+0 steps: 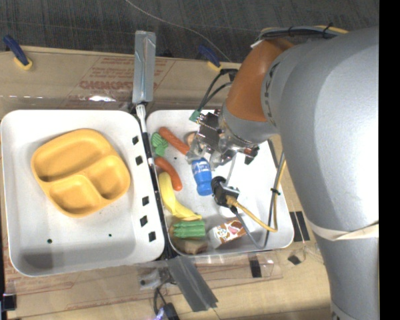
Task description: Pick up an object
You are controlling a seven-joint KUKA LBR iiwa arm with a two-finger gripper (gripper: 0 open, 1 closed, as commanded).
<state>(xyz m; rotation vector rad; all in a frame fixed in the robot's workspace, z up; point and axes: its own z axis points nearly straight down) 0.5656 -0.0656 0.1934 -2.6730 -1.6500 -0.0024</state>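
My gripper (207, 153) hangs low in the right bin (270, 235), just above the top of a blue bottle (202, 177) that lies near the bin's middle. Left of it lie an orange sausage (175, 141) and a green piece (160, 142). A second orange sausage (169, 172) and a yellow banana (171, 200) lie along the bin's left wall. At the front sit a green vegetable (188, 229) and a small printed carton (227, 233). The wrist hides the fingertips.
The left bin (27, 249) holds a yellow divided tray (81, 171). A metal divider (143, 65) runs between the bins. The big grey arm (327, 132) covers the right bin's right side. A yellow cable (253, 220) loops over the bin floor.
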